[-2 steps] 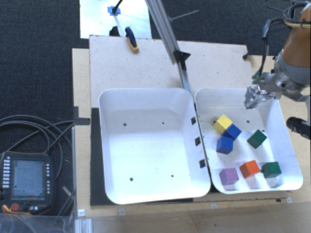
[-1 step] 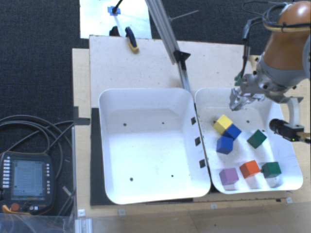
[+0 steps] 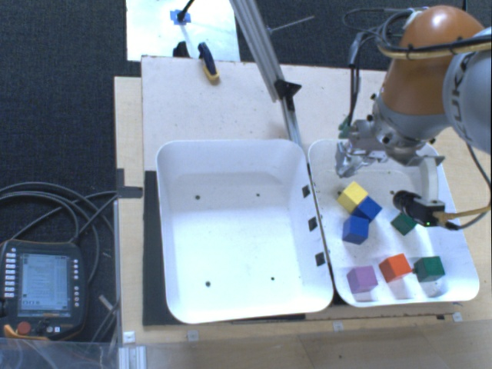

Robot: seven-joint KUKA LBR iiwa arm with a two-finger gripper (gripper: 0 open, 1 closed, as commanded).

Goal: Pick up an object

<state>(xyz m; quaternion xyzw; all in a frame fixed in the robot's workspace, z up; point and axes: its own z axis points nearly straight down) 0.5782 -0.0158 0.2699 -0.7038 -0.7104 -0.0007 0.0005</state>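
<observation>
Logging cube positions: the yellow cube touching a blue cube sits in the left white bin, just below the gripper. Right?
Not quite. The camera view shows the yellow cube touching a blue cube in the right white bin, just below the gripper.

The table (image 3: 192,98) has a pale, board-like top. Two shallow white bins stand on it side by side, with their rims touching. The left bin (image 3: 238,229) is the larger one; the right bin (image 3: 453,271) is beside it. Near the far edge of the table lies a small blue and yellow tool (image 3: 207,61).
</observation>
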